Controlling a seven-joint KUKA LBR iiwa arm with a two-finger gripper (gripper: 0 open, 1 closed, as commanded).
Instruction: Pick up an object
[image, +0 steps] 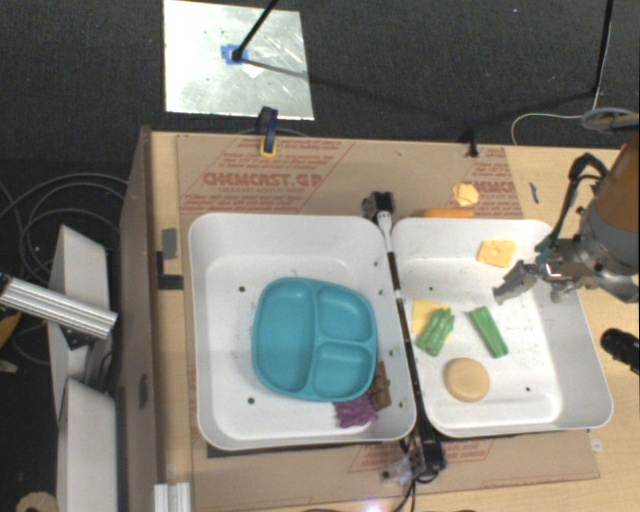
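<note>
we see the end effector (515, 283) spread, grasping nothing, above the right bin (580, 400); pick not yet made.

Teal plate (314, 338) in left bin (215, 300)

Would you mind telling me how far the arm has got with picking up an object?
Done: the gripper is over the right bin, near the yellow cheese-like piece. In hand: nothing shows between its fingers. Left: the whole pick; the two green pieces and the tan round piece lie on the bin floor, and the blue divided plate sits in the left bin.
</note>
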